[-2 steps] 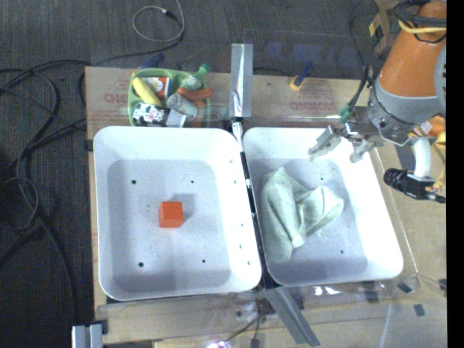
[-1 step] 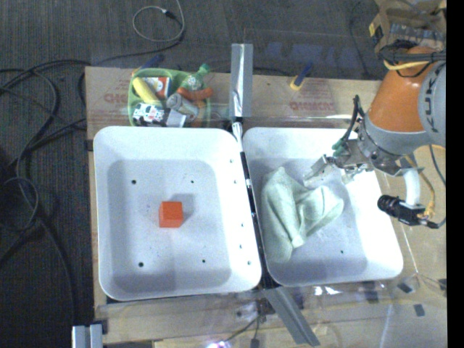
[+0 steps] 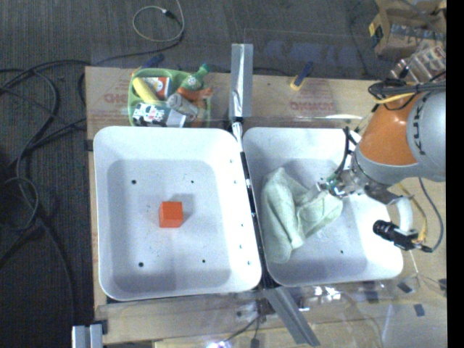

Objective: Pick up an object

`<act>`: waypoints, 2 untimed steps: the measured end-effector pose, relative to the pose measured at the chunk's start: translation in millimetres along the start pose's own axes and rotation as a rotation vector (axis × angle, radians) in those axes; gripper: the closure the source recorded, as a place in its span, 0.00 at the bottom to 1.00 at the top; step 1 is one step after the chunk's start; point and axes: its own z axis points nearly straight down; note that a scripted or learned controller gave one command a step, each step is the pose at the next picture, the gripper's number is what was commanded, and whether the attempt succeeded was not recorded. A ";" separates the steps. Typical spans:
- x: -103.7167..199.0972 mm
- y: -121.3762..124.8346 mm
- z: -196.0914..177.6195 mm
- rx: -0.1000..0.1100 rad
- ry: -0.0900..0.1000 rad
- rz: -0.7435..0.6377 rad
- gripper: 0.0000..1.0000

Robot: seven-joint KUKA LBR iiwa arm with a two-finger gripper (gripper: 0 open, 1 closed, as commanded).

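I found the claw [image 3: 335,185] down at the cloth [image 3: 297,207] in the right bin [image 3: 377,256]; I could not tell its state. A cube [image 3: 171,214] lay in the left bin [image 3: 116,151].

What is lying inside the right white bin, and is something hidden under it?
Inside the right bin lies a crumpled pale green cloth, with the gripper at its right edge. The cloth covers the floor beneath it, so anything under it cannot be seen.

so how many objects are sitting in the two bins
2: an orange block in the left bin, and a pale green cloth in the right bin. The cloth may hide something underneath.
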 end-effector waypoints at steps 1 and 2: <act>1.6 1.7 -6.9 0.001 0.005 -0.001 1.00; 1.4 1.5 -6.9 0.002 0.005 -0.001 0.00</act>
